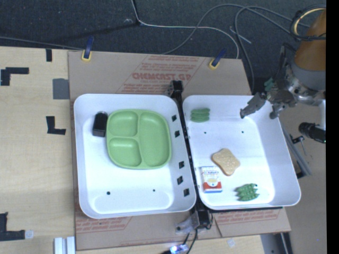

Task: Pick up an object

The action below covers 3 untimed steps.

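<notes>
Four small items are seen in the right white bin [275, 157]: a tan bread-slice-shaped toy [226, 162] near centre, a small red-and-white printed carton [211, 179], and two green pieces. The toy is judged light and stiff, best pinched across its narrow sides. Two-finger gripper [262, 107] is spread wide, nothing held, at the far right rim. "CHEMCAST" is partly legible on the brown cardboard sheet [159, 75].

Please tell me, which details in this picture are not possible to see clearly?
- Carton, camera view: its printed label is too small to read.
- Black block, camera view: too small and dark to identify.
- Arm, camera view: cut off by the right edge above the orange band.
- Green toy, camera view: too small to say what it represents.
- Claw: open, nothing between its fingers.
</notes>
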Tool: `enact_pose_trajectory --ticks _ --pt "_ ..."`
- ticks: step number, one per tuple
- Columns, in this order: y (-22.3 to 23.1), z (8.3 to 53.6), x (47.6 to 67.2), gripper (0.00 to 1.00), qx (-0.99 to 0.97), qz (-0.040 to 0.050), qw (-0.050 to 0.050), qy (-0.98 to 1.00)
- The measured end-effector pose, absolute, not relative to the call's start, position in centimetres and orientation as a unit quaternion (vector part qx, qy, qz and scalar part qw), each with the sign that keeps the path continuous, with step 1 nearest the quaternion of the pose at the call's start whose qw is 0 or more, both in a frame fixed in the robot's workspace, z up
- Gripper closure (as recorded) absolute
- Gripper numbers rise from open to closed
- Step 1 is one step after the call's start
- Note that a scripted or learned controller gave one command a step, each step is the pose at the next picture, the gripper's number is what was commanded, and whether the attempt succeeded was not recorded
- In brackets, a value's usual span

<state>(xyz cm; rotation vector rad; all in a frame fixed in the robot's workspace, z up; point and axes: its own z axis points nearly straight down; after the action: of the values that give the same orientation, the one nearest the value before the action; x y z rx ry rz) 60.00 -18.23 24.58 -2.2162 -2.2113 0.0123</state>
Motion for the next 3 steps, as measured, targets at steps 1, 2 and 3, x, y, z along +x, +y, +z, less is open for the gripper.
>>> enact_pose_trajectory --ticks 1,2,3 --pt "-18.2 25.3 60.2 0.0 -0.707 0.0006 0.0 -0.708" --pt "-18.0 19.6 59.2 0.0 -0.707 0.0024 0.003 -0.707" --pt "-18.0 14.7 58.2 0.0 -0.707 0.0024 0.002 -0.707"
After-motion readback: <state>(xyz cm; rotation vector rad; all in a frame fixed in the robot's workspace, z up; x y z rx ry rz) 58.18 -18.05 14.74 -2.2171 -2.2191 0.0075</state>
